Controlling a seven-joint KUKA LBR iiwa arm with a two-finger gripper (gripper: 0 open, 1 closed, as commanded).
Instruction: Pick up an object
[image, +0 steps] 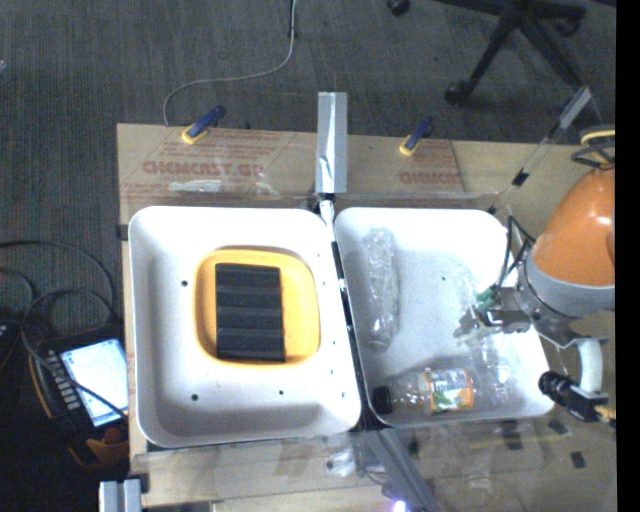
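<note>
You are looking at a pick not yet made: the end effector (492, 318) is hanging at the right side of the right bin (430, 222), and you cannot tell its state. Nothing is showing in its grasp. The nearest candidates are lying below it: a clear bottle with an orange label (430, 392) along the lower wall, and a crumpled clear bottle (380, 285) toward frame centre with open room between.

1. White bins: two, left bin (160, 300) and right bin (430, 225), side by side.
2. Yellow tray with black slatted insert (257, 308): one, in left bin.
3. Clear plastic bottles: two in right bin, crumpled one (380, 288), orange-labelled one (432, 392); further clear item near arm unclear.
4. Blue-and-yellow clamps: two (203, 124) (416, 136).
</note>
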